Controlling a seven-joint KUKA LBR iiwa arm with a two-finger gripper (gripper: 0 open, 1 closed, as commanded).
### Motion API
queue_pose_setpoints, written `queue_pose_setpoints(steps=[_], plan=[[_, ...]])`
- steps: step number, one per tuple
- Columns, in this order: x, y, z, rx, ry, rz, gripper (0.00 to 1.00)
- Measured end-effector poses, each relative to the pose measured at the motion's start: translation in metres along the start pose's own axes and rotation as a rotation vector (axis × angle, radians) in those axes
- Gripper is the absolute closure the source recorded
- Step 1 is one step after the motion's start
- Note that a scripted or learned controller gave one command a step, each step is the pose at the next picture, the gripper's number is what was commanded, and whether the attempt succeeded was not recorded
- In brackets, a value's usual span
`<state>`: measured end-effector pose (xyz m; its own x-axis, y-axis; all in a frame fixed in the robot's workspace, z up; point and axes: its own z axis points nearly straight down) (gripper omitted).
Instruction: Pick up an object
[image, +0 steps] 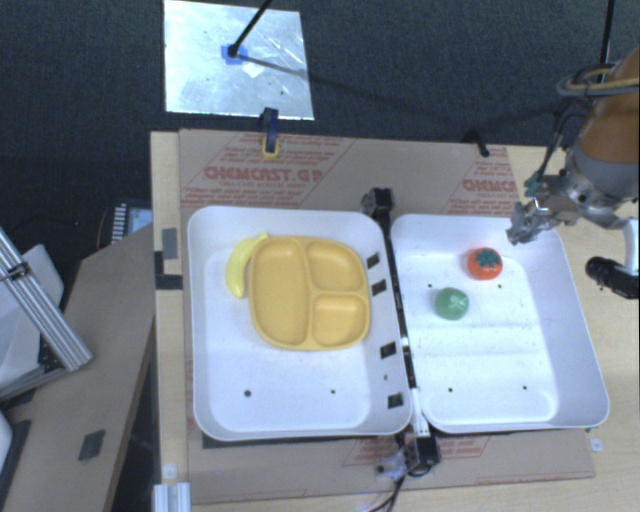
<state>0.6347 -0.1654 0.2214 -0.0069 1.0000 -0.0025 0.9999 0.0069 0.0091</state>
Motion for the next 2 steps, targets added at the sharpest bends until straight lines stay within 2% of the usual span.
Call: queue_pose_setpoints(steps=[1, 2], plan=[[0.0, 0.001, -0.02, 0.004, 0.001, 0.0, 1.0], [0.053, 0.002, -0.029, 0.006, 0.004, -0.003, 1.0]])
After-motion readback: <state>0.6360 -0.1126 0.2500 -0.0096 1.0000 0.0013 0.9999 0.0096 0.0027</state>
